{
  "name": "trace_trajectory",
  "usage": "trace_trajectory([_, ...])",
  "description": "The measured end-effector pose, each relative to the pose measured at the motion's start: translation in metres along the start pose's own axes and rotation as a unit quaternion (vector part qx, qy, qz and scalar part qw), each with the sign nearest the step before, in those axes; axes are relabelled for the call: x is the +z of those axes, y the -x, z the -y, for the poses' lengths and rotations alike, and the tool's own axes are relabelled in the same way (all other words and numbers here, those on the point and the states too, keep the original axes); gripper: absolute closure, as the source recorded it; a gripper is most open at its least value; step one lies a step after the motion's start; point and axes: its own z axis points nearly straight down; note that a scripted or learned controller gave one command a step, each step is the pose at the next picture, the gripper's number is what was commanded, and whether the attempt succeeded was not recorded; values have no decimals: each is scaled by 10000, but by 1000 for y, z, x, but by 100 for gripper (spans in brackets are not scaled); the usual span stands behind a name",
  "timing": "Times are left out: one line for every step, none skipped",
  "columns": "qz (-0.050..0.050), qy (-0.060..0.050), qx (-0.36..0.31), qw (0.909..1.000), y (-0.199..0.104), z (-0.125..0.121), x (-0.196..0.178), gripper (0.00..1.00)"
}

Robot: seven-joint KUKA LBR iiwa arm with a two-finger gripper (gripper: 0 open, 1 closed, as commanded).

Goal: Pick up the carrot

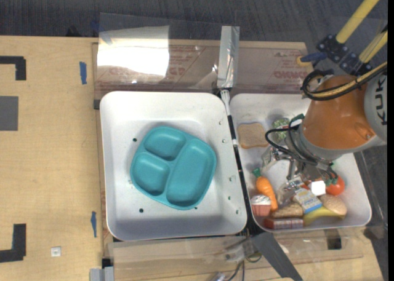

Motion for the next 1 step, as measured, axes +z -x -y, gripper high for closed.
trace_trajectory([19,-5,-1905,9817,-28,-5,-1,0])
